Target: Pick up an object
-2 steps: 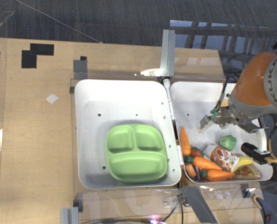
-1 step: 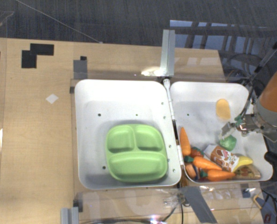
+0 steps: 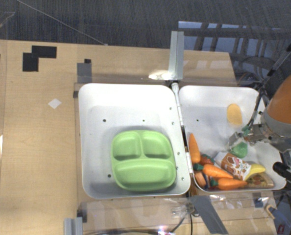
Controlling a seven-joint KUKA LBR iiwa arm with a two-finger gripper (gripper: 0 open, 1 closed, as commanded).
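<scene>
The right bin [image 3: 209, 106] holds several toy foods. A yellow-orange oval piece [image 3: 234, 113] lies near its back. Carrots [image 3: 215, 171] are piled at the front left, and one more carrot [image 3: 194, 148] stands against the divider. A printed snack packet [image 3: 236, 166] and a banana [image 3: 256, 170] lie at the front right. A small green object [image 3: 240, 150] sits just above the packet. My gripper [image 3: 239, 140] hangs low right over this green object, reaching in from the right under the orange-banded wrist [image 3: 286, 104]. Whether it touches the object is hidden.
The left bin [image 3: 94, 126] holds a green divided plate [image 3: 143, 159] toward its front. A metal post [image 3: 177, 53] stands behind the divider between the bins. Cables run along the right bin's far right side.
</scene>
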